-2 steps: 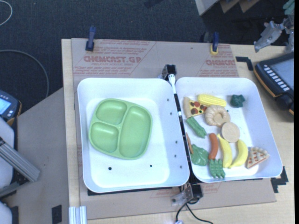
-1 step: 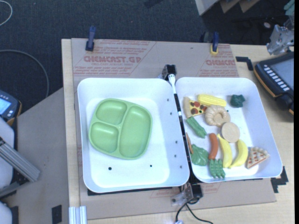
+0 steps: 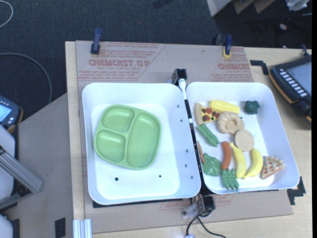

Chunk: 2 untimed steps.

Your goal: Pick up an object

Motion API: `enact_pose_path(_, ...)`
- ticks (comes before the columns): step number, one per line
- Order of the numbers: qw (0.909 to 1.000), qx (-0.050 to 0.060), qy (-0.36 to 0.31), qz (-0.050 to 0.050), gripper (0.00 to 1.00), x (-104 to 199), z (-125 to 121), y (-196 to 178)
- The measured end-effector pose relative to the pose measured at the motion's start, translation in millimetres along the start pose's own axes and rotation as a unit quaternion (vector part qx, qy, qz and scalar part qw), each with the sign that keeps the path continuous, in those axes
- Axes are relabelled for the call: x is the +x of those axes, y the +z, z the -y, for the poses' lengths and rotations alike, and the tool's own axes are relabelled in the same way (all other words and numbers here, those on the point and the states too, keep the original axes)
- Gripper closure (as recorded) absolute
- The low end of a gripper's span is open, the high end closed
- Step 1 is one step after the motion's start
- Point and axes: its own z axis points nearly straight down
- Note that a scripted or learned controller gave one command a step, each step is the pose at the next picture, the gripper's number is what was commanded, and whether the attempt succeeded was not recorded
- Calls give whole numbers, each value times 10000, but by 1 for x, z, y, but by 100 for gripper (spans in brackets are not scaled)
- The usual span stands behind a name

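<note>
In right bin [image 3: 277, 133]: toy foods, corn [image 3: 224, 106] at top | left bin [image 3: 94, 172]: green plate [image 3: 128, 137]

glossy plastic plate [image 3: 128, 136], matt white bins [image 3: 173, 177]

Illumination is even, diffuse and overhead. The two shallow white plastic bins [image 3: 186, 108] appear bright with mild washout on their floors. Shadows are soft and short beneath the light green divided plate [image 3: 128, 136]. Focus is slightly soft throughout; the dark carpet [image 3: 59, 14] shows grain.
</note>
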Motion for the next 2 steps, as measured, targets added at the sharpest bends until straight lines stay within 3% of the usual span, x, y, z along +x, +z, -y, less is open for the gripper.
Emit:
enact_pose_path(1,9999,166,-9,-42,100,72,28,151)
enact_pose_path(2,10000,-14,1,-20,100,105,19,15)
